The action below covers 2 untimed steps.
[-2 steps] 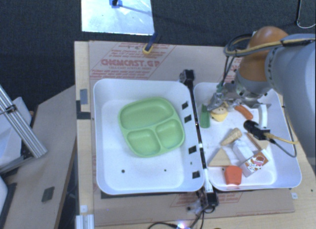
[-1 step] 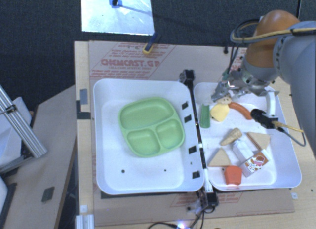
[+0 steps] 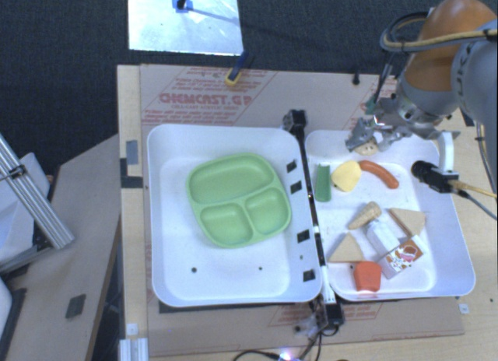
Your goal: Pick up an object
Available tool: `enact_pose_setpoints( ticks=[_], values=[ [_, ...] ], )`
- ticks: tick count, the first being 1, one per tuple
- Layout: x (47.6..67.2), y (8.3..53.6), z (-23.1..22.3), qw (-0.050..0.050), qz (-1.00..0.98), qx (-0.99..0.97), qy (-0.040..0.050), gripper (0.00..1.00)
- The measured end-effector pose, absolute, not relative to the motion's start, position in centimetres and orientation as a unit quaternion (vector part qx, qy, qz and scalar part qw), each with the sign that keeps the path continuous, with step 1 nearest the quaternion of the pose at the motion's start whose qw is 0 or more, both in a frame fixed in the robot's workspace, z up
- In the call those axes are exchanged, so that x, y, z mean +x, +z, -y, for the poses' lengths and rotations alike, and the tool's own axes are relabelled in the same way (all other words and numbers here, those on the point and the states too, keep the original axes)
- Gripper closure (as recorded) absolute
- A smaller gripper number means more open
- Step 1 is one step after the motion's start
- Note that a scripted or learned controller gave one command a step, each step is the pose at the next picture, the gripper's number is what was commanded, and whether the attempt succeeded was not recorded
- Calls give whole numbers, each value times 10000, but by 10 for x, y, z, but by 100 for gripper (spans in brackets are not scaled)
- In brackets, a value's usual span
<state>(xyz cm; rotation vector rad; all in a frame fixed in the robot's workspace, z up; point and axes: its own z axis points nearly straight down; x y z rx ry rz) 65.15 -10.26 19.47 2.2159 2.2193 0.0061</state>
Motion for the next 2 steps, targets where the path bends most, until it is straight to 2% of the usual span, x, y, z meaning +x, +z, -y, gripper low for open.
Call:
enact_pose_setpoints(
  ticks=[1,2],
  values=[
    [653,227,103,21,-7085,7057,19,100],
    [631,217,50,-8,-7102,7040,7,100]
  ],
)
